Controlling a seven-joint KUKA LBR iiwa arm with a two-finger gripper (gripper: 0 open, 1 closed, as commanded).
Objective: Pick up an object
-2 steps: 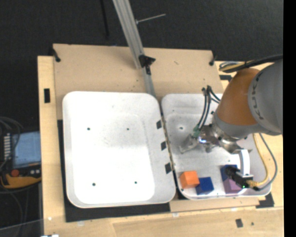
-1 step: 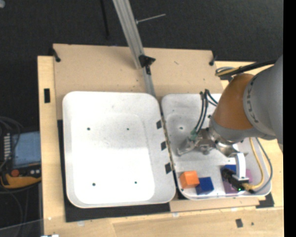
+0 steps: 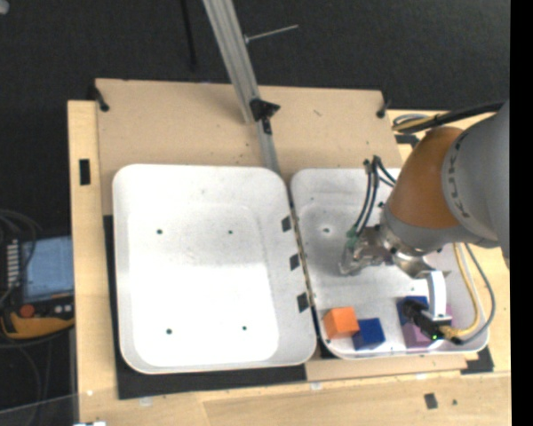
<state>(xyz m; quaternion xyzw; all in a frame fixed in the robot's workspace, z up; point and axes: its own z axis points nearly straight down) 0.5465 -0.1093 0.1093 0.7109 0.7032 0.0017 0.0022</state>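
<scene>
A blue device [image 3: 46, 269] lies off the bench, well left of the right bin [image 3: 324, 202]. The left bin [image 3: 200, 264] sits touching the right bin's left side. Inside the right bin, near its front wall, an orange block [image 3: 341, 321] touches a blue block [image 3: 369, 333]; a purple block [image 3: 415, 331] lies further right. The gripper [image 3: 354, 257] hangs over the right bin's middle, behind the blocks; whether it is spread or pressed together cannot be told.
</scene>
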